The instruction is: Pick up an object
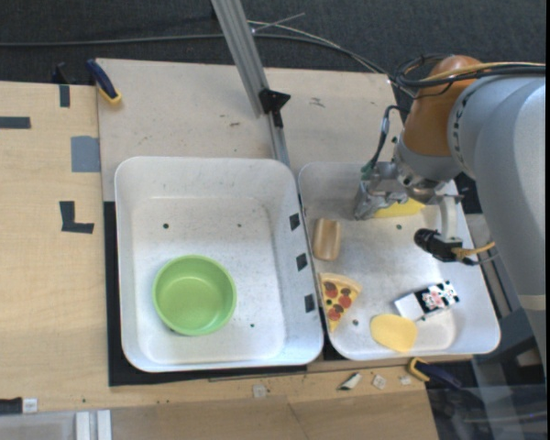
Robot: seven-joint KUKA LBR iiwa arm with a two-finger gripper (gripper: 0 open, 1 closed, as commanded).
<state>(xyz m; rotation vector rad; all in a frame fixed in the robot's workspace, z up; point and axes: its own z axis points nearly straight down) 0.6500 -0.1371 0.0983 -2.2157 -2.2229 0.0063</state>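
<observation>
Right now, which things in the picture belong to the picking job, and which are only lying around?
Belong to the job:
- gripper, low over a yellow object at the back of the right bin
- other candidates there: bread piece, pizza slice, yellow disc, black-and-white item

Lying about:
- green bowl in the left bin
- clamp on the bench

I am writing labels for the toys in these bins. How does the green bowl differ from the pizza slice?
The green bowl is round and one plain colour; the pizza slice is a wedge, yellow with red spots. The bowl is clearly larger than the slice. The bowl sits in the left bin, away from its walls; the slice lies in the right bin, close against its left wall. Both lie apart from the gripper.
</observation>
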